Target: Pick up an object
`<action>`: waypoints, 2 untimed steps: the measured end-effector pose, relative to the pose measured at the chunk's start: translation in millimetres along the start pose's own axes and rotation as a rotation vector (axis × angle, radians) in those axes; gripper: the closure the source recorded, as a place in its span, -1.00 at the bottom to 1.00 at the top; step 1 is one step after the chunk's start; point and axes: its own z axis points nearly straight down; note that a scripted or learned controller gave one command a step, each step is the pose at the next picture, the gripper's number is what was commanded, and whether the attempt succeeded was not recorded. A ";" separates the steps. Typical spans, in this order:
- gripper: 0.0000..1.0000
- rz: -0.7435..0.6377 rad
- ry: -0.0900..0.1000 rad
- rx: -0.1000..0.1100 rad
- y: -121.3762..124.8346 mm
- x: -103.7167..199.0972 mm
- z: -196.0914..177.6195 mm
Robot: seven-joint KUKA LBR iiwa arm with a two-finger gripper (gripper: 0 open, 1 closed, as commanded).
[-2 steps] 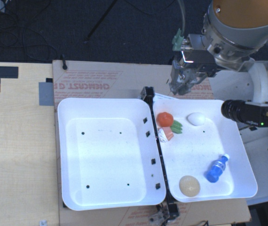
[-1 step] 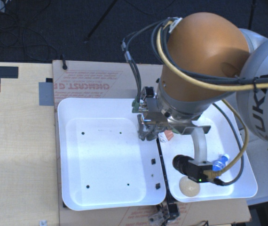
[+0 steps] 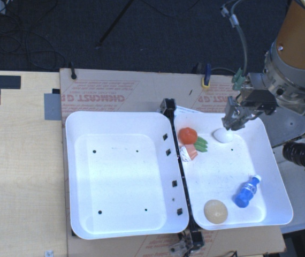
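My gripper (image 3: 231,123) hangs over the back of the right bin (image 3: 273,159), its dark fingers pointing down just above a small white object (image 3: 222,135). The fingers sit close together with nothing visible between them. Left of it lie an orange-red toy (image 3: 188,135) with a green piece (image 3: 200,144) beside it, and a small red-and-white item (image 3: 188,153) just below. A blue bottle (image 3: 246,191) lies near the bin's front right. A beige round object (image 3: 215,211) rests at the front.
The left bin (image 3: 80,138) stands beside the right one, with black clips (image 3: 168,138) along the shared divider. Cardboard (image 3: 120,92) lies under both bins. A blue-and-yellow clamp (image 3: 207,77) stands at the back edge. Cables hang behind my arm.
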 end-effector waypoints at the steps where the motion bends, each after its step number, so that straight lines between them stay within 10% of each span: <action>1: 1.00 -0.014 -0.001 0.019 -2.1 48.3 92.9; 2: 1.00 -0.012 0.004 -0.007 3.8 55.9 -60.1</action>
